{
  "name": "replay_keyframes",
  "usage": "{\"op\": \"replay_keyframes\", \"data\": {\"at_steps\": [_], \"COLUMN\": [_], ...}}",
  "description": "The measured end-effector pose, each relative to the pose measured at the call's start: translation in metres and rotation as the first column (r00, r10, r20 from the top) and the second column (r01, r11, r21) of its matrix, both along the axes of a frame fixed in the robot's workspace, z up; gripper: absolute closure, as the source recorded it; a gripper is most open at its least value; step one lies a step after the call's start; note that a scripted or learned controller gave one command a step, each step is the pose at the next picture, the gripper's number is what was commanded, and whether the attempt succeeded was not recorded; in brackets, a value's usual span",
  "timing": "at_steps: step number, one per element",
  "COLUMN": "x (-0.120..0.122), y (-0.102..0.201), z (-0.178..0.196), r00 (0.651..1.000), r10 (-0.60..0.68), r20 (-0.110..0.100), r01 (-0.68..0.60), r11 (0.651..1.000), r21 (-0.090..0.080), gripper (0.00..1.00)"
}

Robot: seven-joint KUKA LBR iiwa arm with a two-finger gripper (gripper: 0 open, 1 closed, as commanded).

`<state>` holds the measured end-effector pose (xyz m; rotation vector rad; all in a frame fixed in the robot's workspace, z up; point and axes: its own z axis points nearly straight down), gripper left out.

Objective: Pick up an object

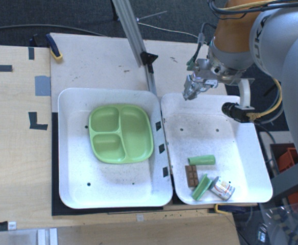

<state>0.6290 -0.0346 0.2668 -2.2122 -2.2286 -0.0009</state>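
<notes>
In the right bin [251, 152], near its front, lie a green cylinder [202, 160], a small brown block [191, 175], a green bar [201, 187] set at a slant, and a small tin can [223, 189] on its side. My gripper [191, 93] hangs over the back left corner of that bin, well away from these objects. Nothing shows between its fingers.
The left bin [72, 152] holds a green divided plate [121, 133]. A grey metal rail [130, 24] slants down to the gap between the bins. A blue and yellow clamp [54, 47] lies on the bench at the back left.
</notes>
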Motion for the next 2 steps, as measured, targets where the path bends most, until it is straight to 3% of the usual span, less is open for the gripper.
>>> {"op": "replay_keyframes", "data": {"at_steps": [2], "x": [0.008], "y": [0.105], "z": [-0.011], "r00": [1.0], "r10": [-0.001], "r20": [0.0], "r01": [0.001], "r11": [1.0], "r21": [-0.001], "gripper": [1.0]}}
